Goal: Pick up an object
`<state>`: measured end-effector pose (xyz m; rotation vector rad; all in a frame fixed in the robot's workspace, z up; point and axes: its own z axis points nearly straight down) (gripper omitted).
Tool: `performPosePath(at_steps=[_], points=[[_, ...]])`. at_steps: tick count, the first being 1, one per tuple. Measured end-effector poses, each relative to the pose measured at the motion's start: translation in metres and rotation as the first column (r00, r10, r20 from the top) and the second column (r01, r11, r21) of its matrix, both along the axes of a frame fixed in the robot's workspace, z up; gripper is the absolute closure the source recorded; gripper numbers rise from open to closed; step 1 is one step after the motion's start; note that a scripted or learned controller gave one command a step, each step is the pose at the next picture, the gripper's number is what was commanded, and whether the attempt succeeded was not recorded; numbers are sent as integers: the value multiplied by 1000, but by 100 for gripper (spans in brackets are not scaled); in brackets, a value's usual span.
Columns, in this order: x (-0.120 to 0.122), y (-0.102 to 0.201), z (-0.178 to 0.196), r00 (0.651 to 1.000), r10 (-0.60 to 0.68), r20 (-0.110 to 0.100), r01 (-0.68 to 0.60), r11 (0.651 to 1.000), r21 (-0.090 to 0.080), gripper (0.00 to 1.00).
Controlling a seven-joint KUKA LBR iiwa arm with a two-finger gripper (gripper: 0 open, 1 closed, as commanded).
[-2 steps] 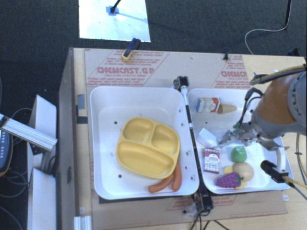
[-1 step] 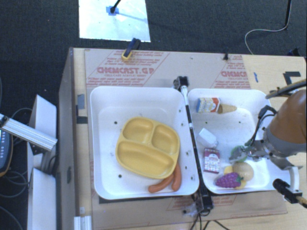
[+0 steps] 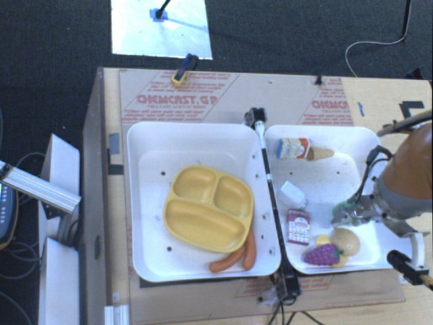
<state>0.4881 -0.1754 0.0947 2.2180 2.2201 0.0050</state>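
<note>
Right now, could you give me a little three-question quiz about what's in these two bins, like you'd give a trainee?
1. True or false: the yellow divided plate lies in the left bin.
2. What lies against the plate's near edge: A) grapes B) two sausages C) a carton?
3. Fill in: the purple grapes lie in the right bin's ____ corner, beside a potato.

Key: 1 true. 2 B, the sausages. 3 near. The gripper hovers just above that corner.

A yellow three-compartment plastic tray (image 3: 208, 206) is seated in the left white bin (image 3: 149, 181); two sausages (image 3: 237, 257) are positioned against its lower edge.
</note>
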Motion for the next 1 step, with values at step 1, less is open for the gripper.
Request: performPosePath(at_steps=[1], points=[[26, 111, 90, 1000, 4, -1, -4, 1000, 1, 100]])
